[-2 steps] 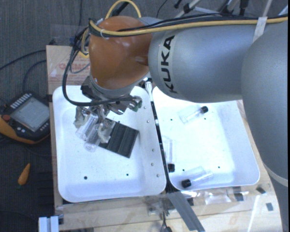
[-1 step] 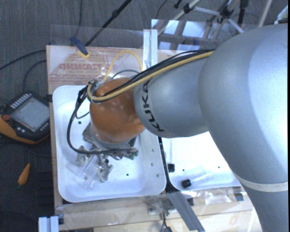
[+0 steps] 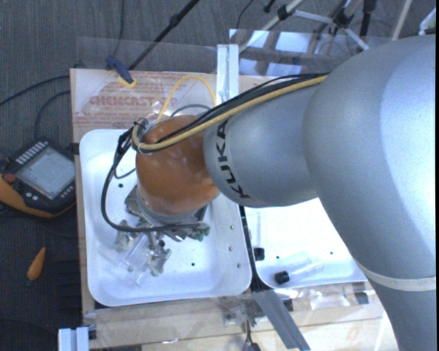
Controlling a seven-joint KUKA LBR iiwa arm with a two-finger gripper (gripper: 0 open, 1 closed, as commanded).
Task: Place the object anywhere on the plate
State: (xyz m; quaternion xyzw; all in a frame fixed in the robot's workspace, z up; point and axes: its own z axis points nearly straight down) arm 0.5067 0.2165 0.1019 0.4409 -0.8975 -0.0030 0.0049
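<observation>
My gripper (image 3: 148, 253) hangs low over the front part of the left white bin (image 3: 94, 196), below the arm's orange band (image 3: 172, 165). The arm's grey body covers much of both bins. What lies under the gripper is hidden by its own metal and clear parts. A clear, tube-like object (image 3: 305, 262) and a small black piece (image 3: 282, 277) lie near the front of the right bin (image 3: 329, 225).
Cables loop from the wrist over the left bin's back half. A hand-held controller (image 3: 35, 178) rests on the floor to the left, with an orange tool (image 3: 35, 263) below it. A metal rail (image 3: 227, 68) runs between the bins at the back.
</observation>
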